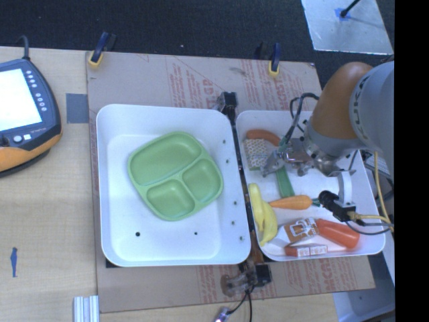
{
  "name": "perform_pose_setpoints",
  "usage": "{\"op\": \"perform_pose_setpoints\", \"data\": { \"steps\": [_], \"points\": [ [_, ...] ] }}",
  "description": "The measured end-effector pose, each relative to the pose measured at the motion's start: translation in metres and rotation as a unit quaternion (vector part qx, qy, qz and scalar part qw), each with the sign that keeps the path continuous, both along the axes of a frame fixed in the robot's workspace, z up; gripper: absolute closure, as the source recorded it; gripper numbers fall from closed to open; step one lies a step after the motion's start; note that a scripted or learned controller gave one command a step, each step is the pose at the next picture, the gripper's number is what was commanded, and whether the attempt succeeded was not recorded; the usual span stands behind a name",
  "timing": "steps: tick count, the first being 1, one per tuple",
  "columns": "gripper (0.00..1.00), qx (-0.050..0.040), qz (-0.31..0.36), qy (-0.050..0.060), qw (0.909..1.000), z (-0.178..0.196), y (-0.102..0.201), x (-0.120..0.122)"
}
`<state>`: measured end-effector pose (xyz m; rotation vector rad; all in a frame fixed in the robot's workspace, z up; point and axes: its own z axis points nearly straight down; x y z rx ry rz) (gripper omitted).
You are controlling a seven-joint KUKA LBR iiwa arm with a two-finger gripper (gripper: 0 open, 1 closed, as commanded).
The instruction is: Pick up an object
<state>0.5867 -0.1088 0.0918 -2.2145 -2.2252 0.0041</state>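
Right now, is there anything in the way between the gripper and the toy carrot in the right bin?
Nothing visible blocks it. The gripper hangs over the right bin, just above the carrot. A green stick lies between them on the bin floor, and a banana lies close on the carrot's left.

The divided plate (175, 175) is pale green, both bins (117, 180) white, the banana (263, 213) yellow, the carrot (291, 202) orange, the arm (348, 106) grey and orange.

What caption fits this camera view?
Robot arm reaches over right bin of toy food; green plate sits in left bin.
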Motion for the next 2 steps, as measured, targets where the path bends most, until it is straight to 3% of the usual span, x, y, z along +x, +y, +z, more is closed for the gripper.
{"op": "perform_pose_setpoints", "data": {
  "steps": [1, 2],
  "points": [
    [1.00, -0.0002, 0.001, 0.001, 1.0000, 0.010, -0.001, 0.000],
    [1.00, 0.0009, -0.001, -0.001, 1.0000, 0.101, 0.077, 0.029]
  ]
}}
